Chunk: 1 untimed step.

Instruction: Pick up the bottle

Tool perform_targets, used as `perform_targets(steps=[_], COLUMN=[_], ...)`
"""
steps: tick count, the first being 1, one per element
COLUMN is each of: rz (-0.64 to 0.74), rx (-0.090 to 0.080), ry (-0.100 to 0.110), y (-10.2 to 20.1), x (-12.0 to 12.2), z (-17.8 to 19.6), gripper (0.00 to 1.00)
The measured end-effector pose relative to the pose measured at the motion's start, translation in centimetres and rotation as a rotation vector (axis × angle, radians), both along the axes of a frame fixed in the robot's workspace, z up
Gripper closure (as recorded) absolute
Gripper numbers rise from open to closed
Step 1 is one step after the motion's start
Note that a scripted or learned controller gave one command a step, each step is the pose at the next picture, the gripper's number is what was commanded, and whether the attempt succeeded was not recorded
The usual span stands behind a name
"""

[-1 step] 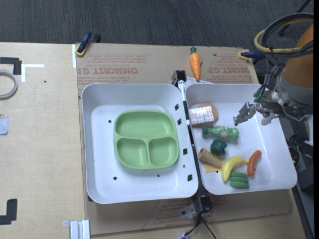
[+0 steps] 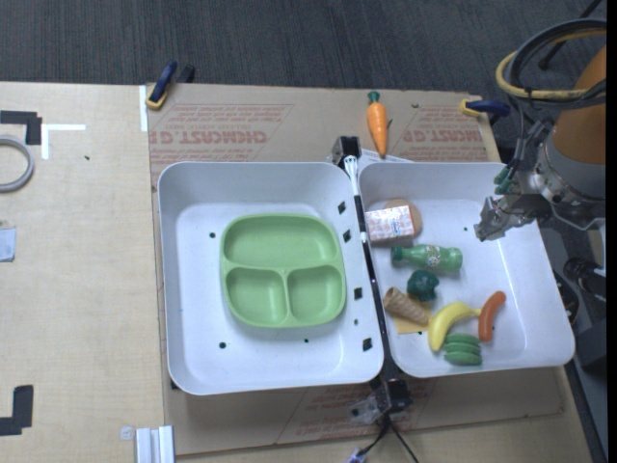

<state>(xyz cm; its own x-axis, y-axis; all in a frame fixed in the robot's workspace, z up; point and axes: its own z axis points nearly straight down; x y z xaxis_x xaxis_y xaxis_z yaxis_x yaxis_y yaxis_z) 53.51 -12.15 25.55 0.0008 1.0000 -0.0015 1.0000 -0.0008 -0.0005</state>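
Hand [image 2: 494, 222] right of white-labelled green bottle [image 2: 428, 257].

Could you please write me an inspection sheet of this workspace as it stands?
Surface: wooden bench with brown cardboard under two white bins; left bin and right bin sit side by side.
Job's things: green bottle lies on its side in the right bin, apart from the hand.
Clutter: green divided plate in the left bin; in the right bin a wrapped packet, broccoli, ice cream cone, banana, sausage, green pepper; carrot on the cardboard outside the bins.
Grippers: hand over the right bin's right part, nothing seen between its fingers.
Cables: yellow and black hoses looped above the arm.
Surroundings: dark carpet.
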Motion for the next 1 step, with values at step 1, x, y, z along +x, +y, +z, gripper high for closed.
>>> perform_targets(steps=[1], rz=[-0.192], rx=[0.001], ry=[0.002], y=[7.27], x=[-3.6], z=[-6.35], gripper=[1.0])
